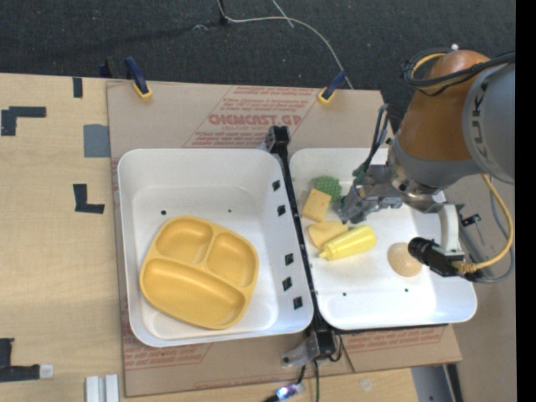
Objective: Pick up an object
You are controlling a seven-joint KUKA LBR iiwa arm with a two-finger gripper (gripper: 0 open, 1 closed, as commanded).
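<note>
Gripper [353, 208]: low in the right bin [435, 308], under the grey wrist; opening and contents cannot be told.
Nearest items, 4: green piece [328, 187] just left; yellow block [316, 204] beside it; yellow wedge [322, 234] below; corn cob [350, 243] directly below the tool, long axis running left-right, slightly tilted.
Further: beige round object [404, 262], lower right, partly behind a black fitting.
Left bin [134, 182]: 1 yellow divided tray [199, 270].
</note>
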